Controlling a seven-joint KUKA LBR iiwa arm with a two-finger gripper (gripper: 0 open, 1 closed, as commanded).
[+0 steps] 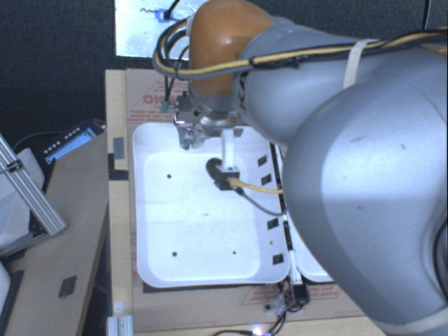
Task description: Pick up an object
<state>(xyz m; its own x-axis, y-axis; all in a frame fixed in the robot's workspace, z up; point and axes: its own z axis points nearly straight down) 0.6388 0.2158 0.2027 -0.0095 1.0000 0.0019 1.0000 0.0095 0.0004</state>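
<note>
My gripper (187, 138) hangs at the far edge of the left white bin (161, 257), just below the orange band (220, 44) of the arm. The wrist and the big grey arm cover the bin's far right corner. A black connector (218, 172) on a yellow cable sits just right of the gripper, over the bin floor; it looks like part of the arm's wiring. What lies under the gripper is hidden by the wrist.
The left bin floor shows a few small dark dots (169, 177). A sliver of the right bin (315, 275) shows under the arm. A cardboard sheet (136, 96) lies beneath the bins. Metal rails (31, 194) stand at the left.
</note>
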